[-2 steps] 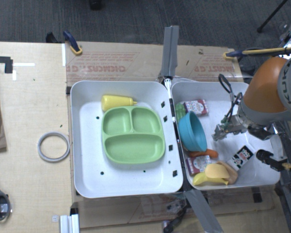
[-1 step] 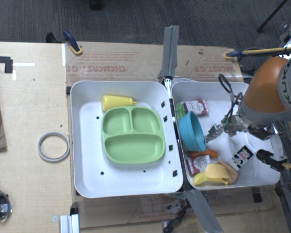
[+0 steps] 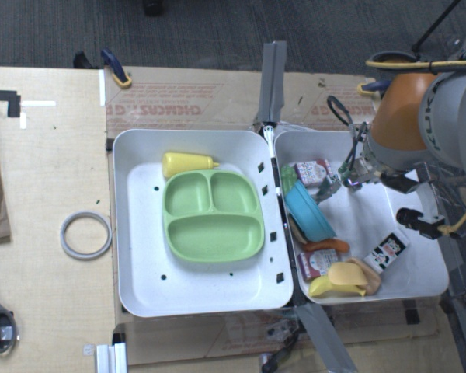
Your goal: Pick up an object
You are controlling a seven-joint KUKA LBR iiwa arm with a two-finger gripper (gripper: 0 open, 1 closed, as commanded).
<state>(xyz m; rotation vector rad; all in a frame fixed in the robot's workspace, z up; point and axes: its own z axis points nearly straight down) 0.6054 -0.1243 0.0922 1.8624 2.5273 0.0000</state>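
Objects for picking crowd the left side of the right bin (image 3: pixel 419 286): a blue bowl (image 3: pixel 309 212) tipped against the wall, a red-and-white packet (image 3: pixel 314 171) just behind it, an orange piece (image 3: pixel 326 245), another packet (image 3: pixel 320 264), a yellow banana toy (image 3: pixel 338 280) and a small black-and-white card (image 3: pixel 387 252) lying apart. The gripper (image 3: pixel 332 183) hangs low between the upper packet and the bowl's rim; whether its jaws are spread or closed I cannot tell, and nothing is visibly held. The risk, as I judge it, is a pinch on the bowl's slanted rim slipping off, or the flat packet sliding away. The left bin (image 3: pixel 132 231) holds a green divided plate (image 3: pixel 213 216) and a yellow bottle (image 3: pixel 188 162).
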